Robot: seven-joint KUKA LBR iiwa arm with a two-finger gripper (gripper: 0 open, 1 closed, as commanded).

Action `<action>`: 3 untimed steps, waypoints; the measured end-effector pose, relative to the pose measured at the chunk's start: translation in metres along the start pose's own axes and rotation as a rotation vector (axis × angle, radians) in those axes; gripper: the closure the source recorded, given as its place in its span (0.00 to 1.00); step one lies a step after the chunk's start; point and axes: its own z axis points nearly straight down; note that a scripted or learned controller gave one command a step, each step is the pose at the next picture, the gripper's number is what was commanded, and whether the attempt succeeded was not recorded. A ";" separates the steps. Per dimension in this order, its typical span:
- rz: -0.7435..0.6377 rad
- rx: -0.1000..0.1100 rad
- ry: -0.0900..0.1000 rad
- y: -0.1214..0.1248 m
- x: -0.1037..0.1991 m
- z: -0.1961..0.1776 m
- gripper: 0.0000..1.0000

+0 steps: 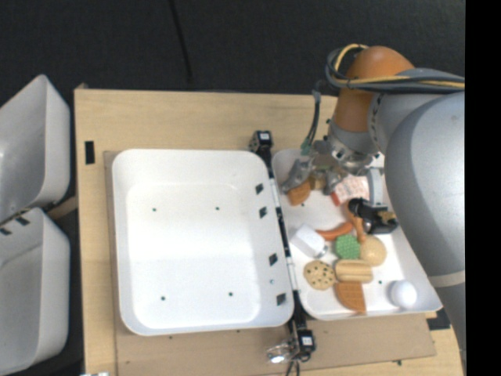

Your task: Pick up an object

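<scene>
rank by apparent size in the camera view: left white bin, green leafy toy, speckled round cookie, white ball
1. left white bin
2. green leafy toy and speckled round cookie, too alike to separate
3. white ball, slightly smaller

Pale wooden bench (188, 116), dark floor (196, 30) behind, white moulded shapes (27, 210) at left

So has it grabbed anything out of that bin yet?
Not that I can see. The gripper is down in the right bin, at its far end by a brown piece. Nothing looks lifted; the cookie and white ball lie untouched. The pickup is left.
</scene>
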 end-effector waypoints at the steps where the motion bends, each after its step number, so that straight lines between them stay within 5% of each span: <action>1: -0.003 -0.046 -0.006 -0.074 -0.008 -0.002 0.00; 2: -0.007 -0.046 -0.004 -0.015 0.000 -0.004 0.00; 3: -0.002 -0.048 -0.006 -0.083 -0.027 -0.001 0.00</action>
